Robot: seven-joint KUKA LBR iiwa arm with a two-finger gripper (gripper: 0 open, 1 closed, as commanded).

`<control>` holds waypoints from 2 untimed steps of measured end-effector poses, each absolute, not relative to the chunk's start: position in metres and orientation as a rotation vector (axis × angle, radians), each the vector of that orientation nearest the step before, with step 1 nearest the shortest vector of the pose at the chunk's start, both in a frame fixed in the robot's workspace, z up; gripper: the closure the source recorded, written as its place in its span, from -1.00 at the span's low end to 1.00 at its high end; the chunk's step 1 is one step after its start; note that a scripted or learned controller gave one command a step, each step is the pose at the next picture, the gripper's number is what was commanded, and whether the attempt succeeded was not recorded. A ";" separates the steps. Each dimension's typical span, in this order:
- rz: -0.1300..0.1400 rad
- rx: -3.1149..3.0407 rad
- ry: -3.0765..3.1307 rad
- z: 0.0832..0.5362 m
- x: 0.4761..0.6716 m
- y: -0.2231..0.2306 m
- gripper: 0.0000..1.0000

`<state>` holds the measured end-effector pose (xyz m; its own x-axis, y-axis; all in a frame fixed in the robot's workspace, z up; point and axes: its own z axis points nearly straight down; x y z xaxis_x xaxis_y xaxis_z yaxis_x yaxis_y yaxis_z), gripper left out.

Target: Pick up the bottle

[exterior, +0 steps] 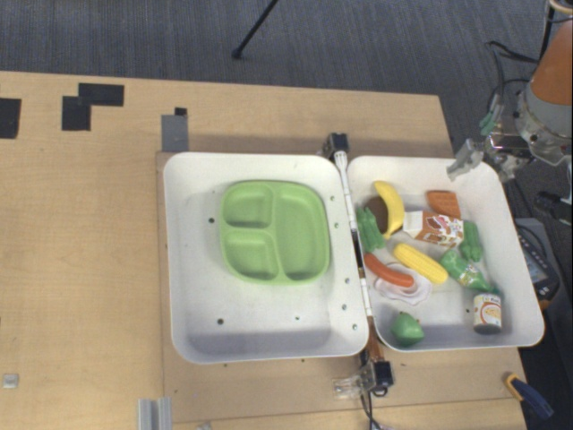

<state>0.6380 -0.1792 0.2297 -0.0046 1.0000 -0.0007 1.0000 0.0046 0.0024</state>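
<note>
Left bin (192,267): green divided plate (272,232).
Right bin (515,276): banana (389,204), corn cob (421,262), bottle (486,313) at near right corner.
Pincer (479,155): above right bin's far rim; grip state cannot be told.

Bottle (487,312) stands upright in right bin's (524,267) near corner.

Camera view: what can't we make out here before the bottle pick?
- Gripper: small, blurred at the right bin's top corner; finger state unreadable.
- Arm: cut off by the right edge.
- Bottle: label too small to read; its base merges with the bin wall.
- Brown item: mostly hidden under the banana.
</note>
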 end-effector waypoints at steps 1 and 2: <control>0.001 2.023 2.402 0.158 0.579 -0.191 -1.00; 0.005 2.251 2.187 0.086 0.529 -0.193 -1.00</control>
<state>0.5290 -0.1935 0.0861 0.0288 0.9996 0.0000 0.9996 -0.0288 0.0044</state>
